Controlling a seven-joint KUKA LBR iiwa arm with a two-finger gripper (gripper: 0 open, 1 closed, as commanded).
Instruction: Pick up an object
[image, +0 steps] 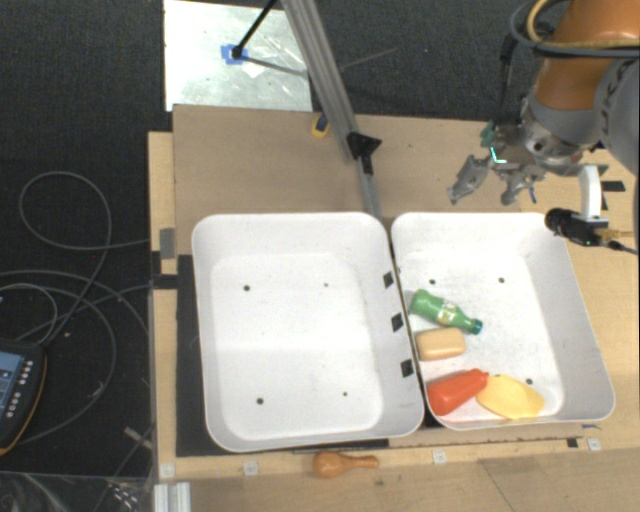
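My gripper (490, 187) hangs above the bench just behind the far rim of the right bin (500, 225), and its fingers are spread with nothing between them. Down in the right bin's near left part lie a green bottle (443, 310), a tan block (440, 345), a red pepper-like piece (456, 389) and a yellow piece (512, 397). All of them rest well in front of and below the gripper.
The left bin (290, 330) sits beside the right one. A small orange-brown object (343, 462) lies on the bench in front of the bins. A grey pole (335, 100) slants in from the top. Cables lie on the floor at left.
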